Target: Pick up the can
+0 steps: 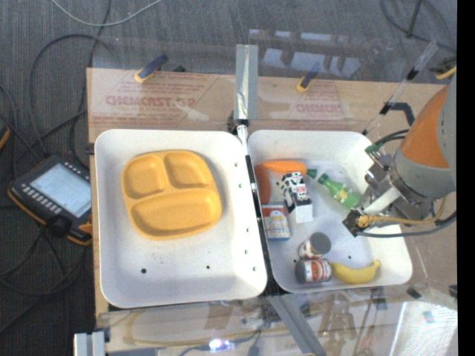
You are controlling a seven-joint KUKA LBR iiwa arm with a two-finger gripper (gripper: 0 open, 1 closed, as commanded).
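Can (314, 270) beside banana (355, 271), probably touching

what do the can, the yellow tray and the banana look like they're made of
Can: probably metal, judging by its dull silvery end, with a red printed label around the body. Yellow tray: looks like moulded plastic, one even colour with soft rounded compartments and a slight sheen. Banana: smooth, evenly yellow skin; whether it is real fruit or a plastic toy cannot be told from here.
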